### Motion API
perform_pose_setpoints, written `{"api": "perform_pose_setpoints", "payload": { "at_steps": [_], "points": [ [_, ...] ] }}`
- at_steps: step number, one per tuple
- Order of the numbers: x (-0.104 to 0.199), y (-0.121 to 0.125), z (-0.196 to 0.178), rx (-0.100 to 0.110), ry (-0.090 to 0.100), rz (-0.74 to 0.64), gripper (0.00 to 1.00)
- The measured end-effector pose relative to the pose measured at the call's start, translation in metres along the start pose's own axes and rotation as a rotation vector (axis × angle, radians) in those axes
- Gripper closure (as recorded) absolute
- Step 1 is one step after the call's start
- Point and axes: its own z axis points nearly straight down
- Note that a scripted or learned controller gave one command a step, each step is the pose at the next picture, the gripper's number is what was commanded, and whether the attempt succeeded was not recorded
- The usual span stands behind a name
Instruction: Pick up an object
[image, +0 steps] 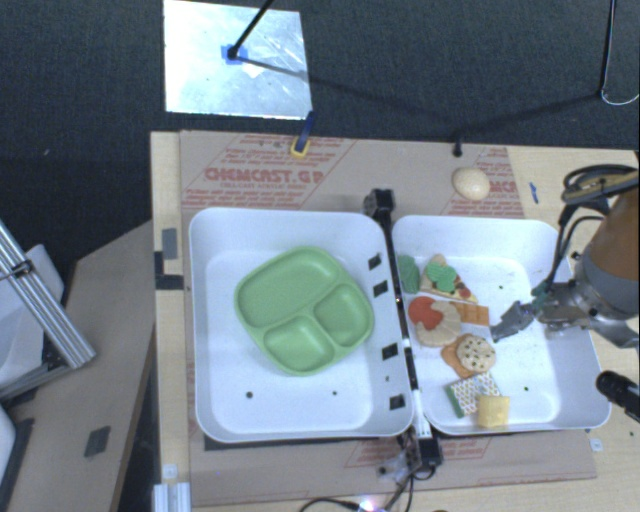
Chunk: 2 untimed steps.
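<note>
Grey arm with orange band entering from the right, wrist angled down and leftward, gripper (508, 322) at its low left end, fingers too blurred to read

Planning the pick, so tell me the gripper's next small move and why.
Probably a short move left and down toward the cookie. The gripper sits in the right bin, just right of the pile of toy food, with nothing visibly between its fingers. The cookie lies nearest, on top and fairly exposed, while the green tray rests in the left bin.
</note>
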Motion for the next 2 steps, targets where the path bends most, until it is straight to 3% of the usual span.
{"api": "perform_pose_setpoints", "payload": {
  "at_steps": [1,2],
  "points": [
    [0.0,0.003,-0.006,-0.013,-0.002,-0.004,0.0],
    [0.006,-0.002,0.039,-0.009,-0.001,-0.002,0.0]
  ]
}}
